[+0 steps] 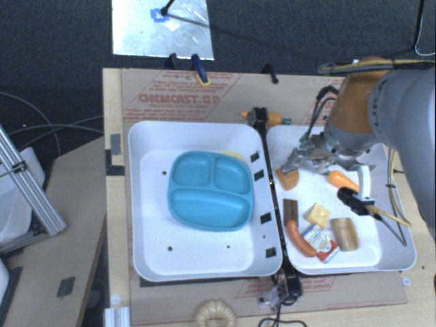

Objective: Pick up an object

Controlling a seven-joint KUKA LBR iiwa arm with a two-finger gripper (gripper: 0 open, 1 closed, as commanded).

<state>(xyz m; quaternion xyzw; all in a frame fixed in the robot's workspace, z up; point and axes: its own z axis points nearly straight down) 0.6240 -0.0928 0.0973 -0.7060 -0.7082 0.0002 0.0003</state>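
Trouble unlikely at the left bin [146, 182]: only a blue divided plate [210, 189] in there, well apart from the work. Likelier in the right bin [378, 251], hard by its left wall, with a tan wedge of toy food [289, 178] just under the gripper [296, 165]. Could slide against that wall or tip under a slanted descent, judging by so little room on that side; could also squirt free if pinched on a rounded end. Crowding lower down: brown bar [291, 210], sausage [300, 238], cheese cube [317, 214], red packet [321, 242], bread roll [345, 234]. Just right of the wedge, an orange carrot [343, 180], near enough to be nudged. As for the jaws: low over the wedge, perhaps touching it, spread impossible to tell, nothing visibly held.
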